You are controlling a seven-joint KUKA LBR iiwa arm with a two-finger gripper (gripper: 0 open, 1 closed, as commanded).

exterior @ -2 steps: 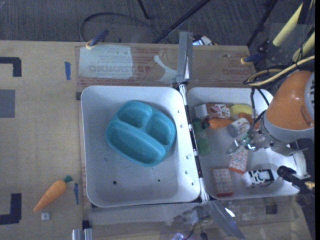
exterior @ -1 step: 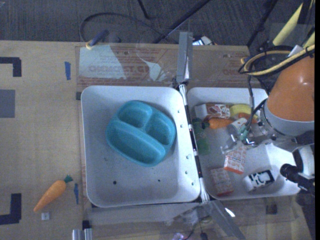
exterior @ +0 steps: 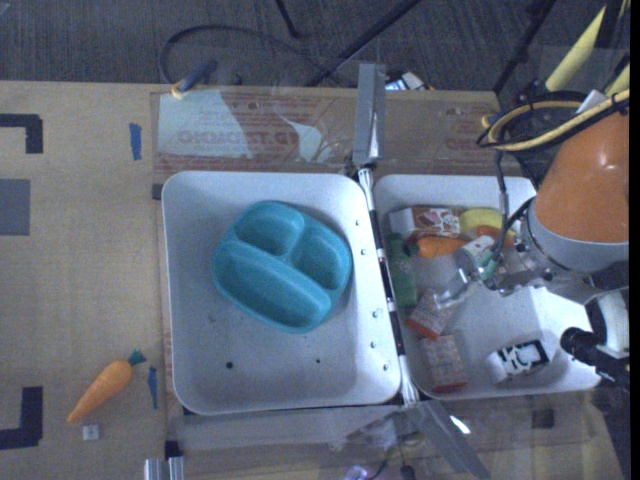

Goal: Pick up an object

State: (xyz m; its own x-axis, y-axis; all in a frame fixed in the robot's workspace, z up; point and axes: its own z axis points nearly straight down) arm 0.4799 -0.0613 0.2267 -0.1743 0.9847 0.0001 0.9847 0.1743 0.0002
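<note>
My gripper (exterior: 474, 265) hangs low over the middle of the right bin (exterior: 560, 318), under the grey wrist and orange band. Around it lie several small items. A green bottle (exterior: 403, 268) rests along the bin's left wall, and an orange piece (exterior: 437, 248) sits just left of the gripper. Behind it are a yellow piece (exterior: 480, 218) and a red and white packet (exterior: 428, 218). Just below and left of the gripper is a clear pinkish packet (exterior: 431, 314). I cannot see anything held.
A red packet (exterior: 445, 360) and a white cylinder with black print (exterior: 519, 358) lie near the right bin's front. The left bin (exterior: 200, 348) holds a teal divided plate (exterior: 283, 264). A toy carrot (exterior: 100, 389) lies on the bench at the front left.
</note>
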